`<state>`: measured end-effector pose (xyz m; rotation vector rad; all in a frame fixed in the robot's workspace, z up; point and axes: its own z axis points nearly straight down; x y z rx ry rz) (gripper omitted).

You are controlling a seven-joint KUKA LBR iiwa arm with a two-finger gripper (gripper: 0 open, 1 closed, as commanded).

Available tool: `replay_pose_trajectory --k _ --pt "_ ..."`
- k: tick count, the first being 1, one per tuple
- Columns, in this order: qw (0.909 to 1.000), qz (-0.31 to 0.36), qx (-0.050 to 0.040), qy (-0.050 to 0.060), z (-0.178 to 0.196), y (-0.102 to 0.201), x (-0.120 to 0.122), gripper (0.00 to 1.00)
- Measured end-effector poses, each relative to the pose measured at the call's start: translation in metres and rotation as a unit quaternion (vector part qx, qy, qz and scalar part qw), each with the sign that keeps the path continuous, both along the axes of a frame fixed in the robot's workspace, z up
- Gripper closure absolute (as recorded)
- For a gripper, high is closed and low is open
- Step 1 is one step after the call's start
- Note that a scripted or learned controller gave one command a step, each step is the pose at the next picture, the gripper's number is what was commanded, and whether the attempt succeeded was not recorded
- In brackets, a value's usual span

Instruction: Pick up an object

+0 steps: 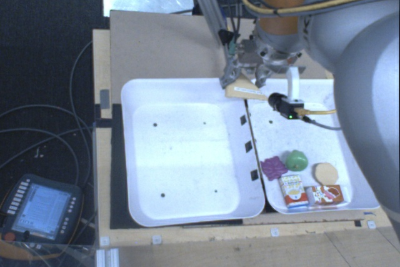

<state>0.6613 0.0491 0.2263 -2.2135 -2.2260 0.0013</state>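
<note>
Upper centre of frame: gripper (245,76) hangs over the bins' shared rim, fingers (229,77) spread either side of a flat tan block (245,92), seemingly clasping it. Block looks light, stiff, thin; best pinched across its narrow edges. Grip looks uncertain.

No legible text or labels.

Far end of the tan flat piece (245,92) under the gripper (245,78), labels on two small boxes (292,191) unreadable
</note>
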Motion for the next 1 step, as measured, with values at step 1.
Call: replay_pose_trajectory --k 1 --pt "1.0000 -0.001 0.0006 -0.004 0.0526 0.0365 -0.0495 1.00"
